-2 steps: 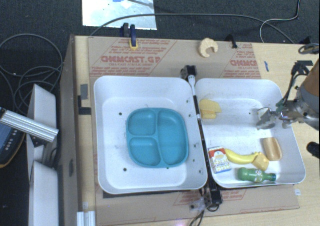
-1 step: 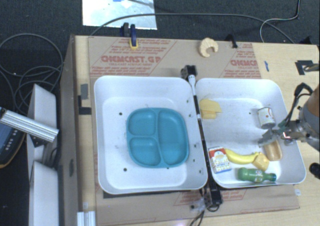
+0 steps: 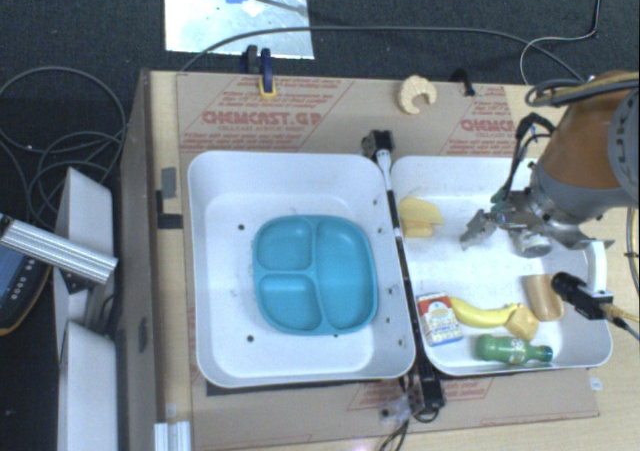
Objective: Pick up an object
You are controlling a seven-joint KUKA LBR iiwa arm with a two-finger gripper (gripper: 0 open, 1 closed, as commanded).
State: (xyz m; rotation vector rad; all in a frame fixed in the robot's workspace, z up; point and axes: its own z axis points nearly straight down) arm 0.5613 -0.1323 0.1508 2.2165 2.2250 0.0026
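Plainly, the easiest thing to steer by is the banana (image 3: 478, 315), a yellow, gently curved fruit lying flat in the right bin (image 3: 450, 171), close to the bin's near wall. A small carton (image 3: 438, 320), white with a red panel, lies tilted at the banana's left end, touching it or nearly so. At the banana's right end sits a dull yellow chunk (image 3: 521, 322), right against the tip. Just in front of the banana, on the near side, a green bottle (image 3: 510, 349) lies on its side. Behind the banana's right end, close by, rests a tan, blunt-cornered piece (image 3: 543, 296).

Well beyond the banana and off to its left, a pale yellow lump (image 3: 420, 216) with soft edges and a matte skin sits against the bin's left wall. The gripper (image 3: 478, 227) hangs straight beyond the banana, well apart from it, with the pale lump just to its left. From this slant I cannot tell whether it is parted or closed.

Far to the banana's left, a blue plate (image 3: 315, 274) with three compartments lies in the left bin (image 3: 215, 179). Farthest beyond the banana, past both bins, a cream curled piece (image 3: 417, 93) sits on the desk (image 3: 300, 109).
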